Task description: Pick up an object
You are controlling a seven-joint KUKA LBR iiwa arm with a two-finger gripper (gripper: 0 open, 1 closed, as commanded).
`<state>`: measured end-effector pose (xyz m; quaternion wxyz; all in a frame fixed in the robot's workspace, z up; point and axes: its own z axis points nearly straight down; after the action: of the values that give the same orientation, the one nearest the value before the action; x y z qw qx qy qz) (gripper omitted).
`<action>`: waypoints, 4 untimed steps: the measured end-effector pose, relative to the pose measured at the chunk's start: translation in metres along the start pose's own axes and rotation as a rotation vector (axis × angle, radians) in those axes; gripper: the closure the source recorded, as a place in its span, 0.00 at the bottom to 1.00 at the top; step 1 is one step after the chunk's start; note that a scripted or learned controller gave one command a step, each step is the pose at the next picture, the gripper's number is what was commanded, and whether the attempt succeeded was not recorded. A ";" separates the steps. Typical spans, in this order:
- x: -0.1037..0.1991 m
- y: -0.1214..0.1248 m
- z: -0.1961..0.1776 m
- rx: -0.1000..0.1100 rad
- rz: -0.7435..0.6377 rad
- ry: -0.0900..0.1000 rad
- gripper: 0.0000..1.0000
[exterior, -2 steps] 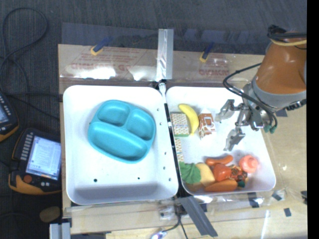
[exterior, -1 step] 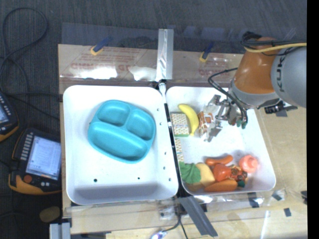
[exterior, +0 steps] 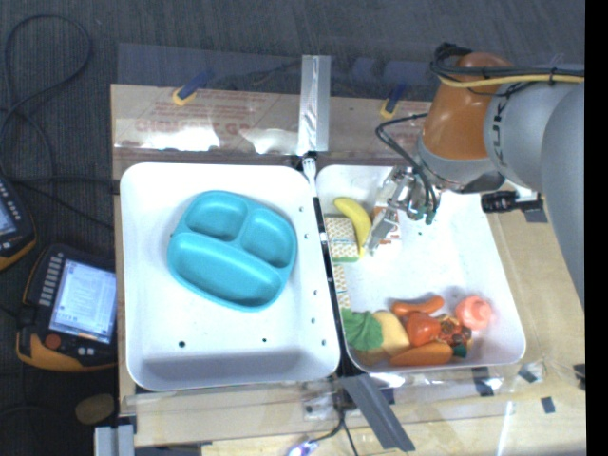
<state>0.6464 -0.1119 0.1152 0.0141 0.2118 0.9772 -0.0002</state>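
My gripper (exterior: pixel 378 236) hangs over the upper left part of the right bin (exterior: pixel 475 255), fingers pointing down and left, with nothing between them. Just left of the fingertips lies a yellow banana (exterior: pixel 354 218). Beside the banana, against the bin's left wall, sits a small patterned box (exterior: pixel 341 238). A pile of toy food lies along the bin's near edge: a green leafy piece (exterior: pixel 359 329), a yellow piece (exterior: pixel 392 331), orange carrots (exterior: pixel 420 306), a red piece (exterior: pixel 422 330) and a pink round piece (exterior: pixel 474 312).
The left bin (exterior: pixel 152 350) holds a blue divided plate (exterior: pixel 233 247). A metal post (exterior: pixel 314 103) stands behind the gap between the bins. A handheld pendant (exterior: pixel 66 302) lies on the floor at far left. The arm's orange band (exterior: pixel 461 122) looms over the right bin's back edge.
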 end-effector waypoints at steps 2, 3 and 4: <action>0.000 0.010 -0.005 0.002 0.306 -0.001 0.00; 0.002 0.009 0.004 -0.017 0.435 -0.021 0.00; -0.004 0.016 0.004 -0.017 0.621 -0.018 0.00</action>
<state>0.6564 -0.0990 0.1110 0.0238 0.5000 0.8657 0.0106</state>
